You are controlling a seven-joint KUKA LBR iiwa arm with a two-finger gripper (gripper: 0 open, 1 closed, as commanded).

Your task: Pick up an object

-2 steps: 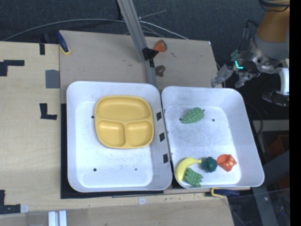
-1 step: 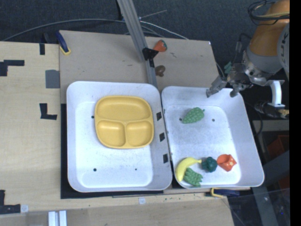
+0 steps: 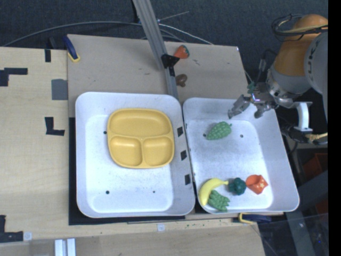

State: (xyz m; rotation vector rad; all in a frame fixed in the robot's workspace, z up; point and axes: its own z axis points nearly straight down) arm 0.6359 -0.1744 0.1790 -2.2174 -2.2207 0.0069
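Spread open and holding nothing, the hand (image 3: 246,109) hangs over the far right corner of the right bin (image 3: 277,143), its two dark fingers (image 3: 236,108) angled down toward the white floor. Nearest to it is a green bumpy toy fruit (image 3: 219,130), lying on the bin floor just below and to the left of the fingertips, apart from them. Along the near edge of the same bin sits a cluster: a yellow banana (image 3: 208,188) curved around a small green leafy piece (image 3: 218,200), a dark green round piece (image 3: 237,186) touching the banana's tip, and an orange-red piece (image 3: 257,183) just beside that. The left bin (image 3: 88,159) carries a yellow divided plate (image 3: 140,137) with three compartments. Both bins rest side by side on the counter (image 3: 32,143), and the grey arm with its orange band (image 3: 293,55) comes in from the right.
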